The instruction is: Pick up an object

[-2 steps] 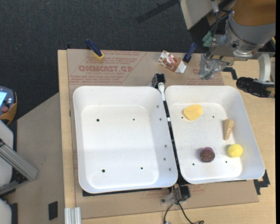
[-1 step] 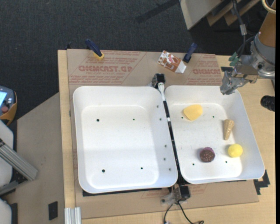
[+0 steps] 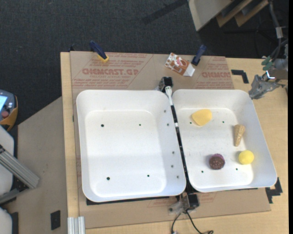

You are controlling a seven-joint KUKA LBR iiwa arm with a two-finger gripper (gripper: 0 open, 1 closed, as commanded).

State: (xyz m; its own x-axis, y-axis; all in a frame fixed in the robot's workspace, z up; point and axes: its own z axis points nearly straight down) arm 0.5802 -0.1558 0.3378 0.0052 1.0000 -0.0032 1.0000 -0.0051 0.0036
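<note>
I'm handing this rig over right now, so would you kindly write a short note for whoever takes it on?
Gripper: parked off the right bin's far right corner, above the bench, holding nothing visible.
Right bin: yellow lump near the far side, cone-shaped piece at the right, yellow ball and dark red ball near the front.
Done: nothing picked yet.
Left: descend on one object, grasp, lift.

Dark carpeted floor [image 3: 68,23], brown cardboard-topped bench [image 3: 137,68] (printed red lettering), wooden furniture [image 3: 229,11] at top right, even light
</note>
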